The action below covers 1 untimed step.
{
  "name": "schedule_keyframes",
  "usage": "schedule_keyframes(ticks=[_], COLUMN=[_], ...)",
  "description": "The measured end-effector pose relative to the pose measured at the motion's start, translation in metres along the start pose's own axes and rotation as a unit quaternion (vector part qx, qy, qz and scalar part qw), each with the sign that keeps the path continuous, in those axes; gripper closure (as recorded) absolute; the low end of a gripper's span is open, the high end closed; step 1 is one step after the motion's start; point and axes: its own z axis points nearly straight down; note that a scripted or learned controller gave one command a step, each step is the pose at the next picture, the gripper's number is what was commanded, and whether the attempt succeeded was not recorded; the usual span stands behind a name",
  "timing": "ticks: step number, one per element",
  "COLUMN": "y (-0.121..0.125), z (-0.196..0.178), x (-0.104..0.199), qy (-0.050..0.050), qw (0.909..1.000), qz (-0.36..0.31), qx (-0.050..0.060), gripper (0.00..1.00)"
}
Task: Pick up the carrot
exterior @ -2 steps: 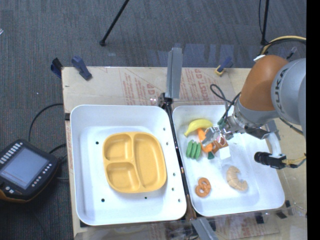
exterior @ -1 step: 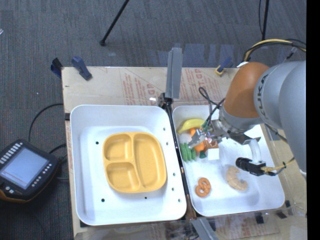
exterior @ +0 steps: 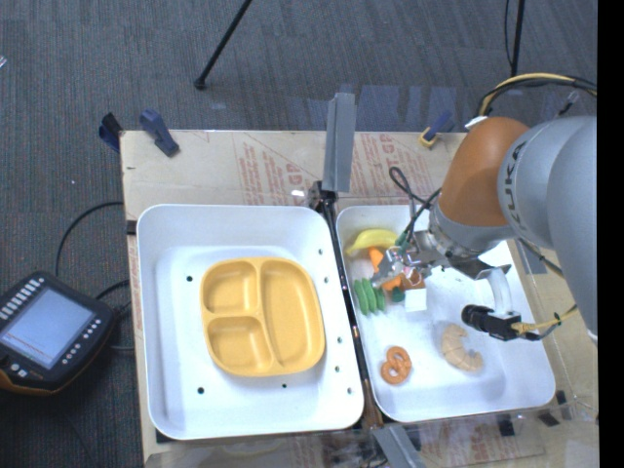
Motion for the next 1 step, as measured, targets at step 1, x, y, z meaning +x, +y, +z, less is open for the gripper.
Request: schedule_keyframes(ticks=[1], y=[0.0501], z=[-0.0831], x=[0.0868], qy=[-0.001], qw=[0.9927], qz=[0.121], qx=[0.006], gripper=[1.00])
